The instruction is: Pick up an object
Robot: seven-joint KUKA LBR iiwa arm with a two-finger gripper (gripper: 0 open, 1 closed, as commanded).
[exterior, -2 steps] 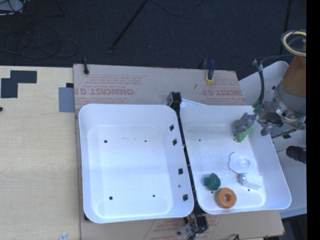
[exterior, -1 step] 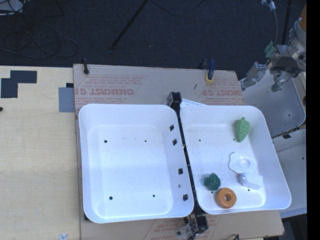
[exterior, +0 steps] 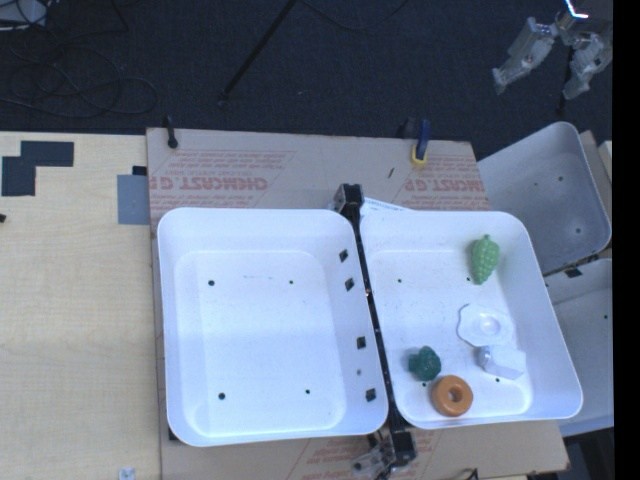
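Firstly, right bin (exterior: pixel 553 313), with left bin (exterior: pixel 166 318) touching its side. Beyond the right bin's far right corner, gripper (exterior: pixel 552 63) spread wide, grasping nothing. Inside the right bin: pale green fruit (exterior: pixel 484 258) near the far wall, white disc (exterior: pixel 483 325) mid-right, orange ring (exterior: pixel 452 396) and dark green piece (exterior: pixel 425 363) near the front wall. Probably best to target the fruit, well apart from neighbours: descend centred, straddle its narrow width, then close.

Green bumpy fruit (exterior: pixel 484 258), dark green piece (exterior: pixel 424 363), orange ring (exterior: pixel 452 396), right bin (exterior: pixel 535 258)
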